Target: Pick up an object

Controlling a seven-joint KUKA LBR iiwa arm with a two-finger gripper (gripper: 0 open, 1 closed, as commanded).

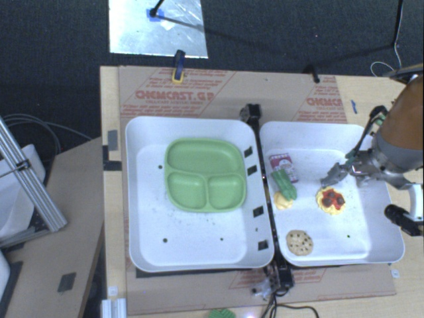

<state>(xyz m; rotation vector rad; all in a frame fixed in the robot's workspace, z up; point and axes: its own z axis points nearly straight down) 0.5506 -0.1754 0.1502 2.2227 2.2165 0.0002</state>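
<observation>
The right bin [379, 238] holds several small items. A red and white packet [281, 162] lies at its left, with a green toy vegetable [283, 180] just below it and a yellow piece [283, 202] under that. A small round pizza toy [330, 200] with red toppings sits mid-bin, and a cookie [299, 242] lies near the front. My gripper [329, 176] reaches in from the right and hovers just above the pizza toy, to the right of the green vegetable. Nothing shows in its grasp.
The left bin [140, 177] carries a green divided plate [205, 175]. A black divider with clips [260, 177] runs between the bins. A metal sheet [158, 18] lies on the floor beyond the bench, and an aluminium frame [26, 184] stands at the left.
</observation>
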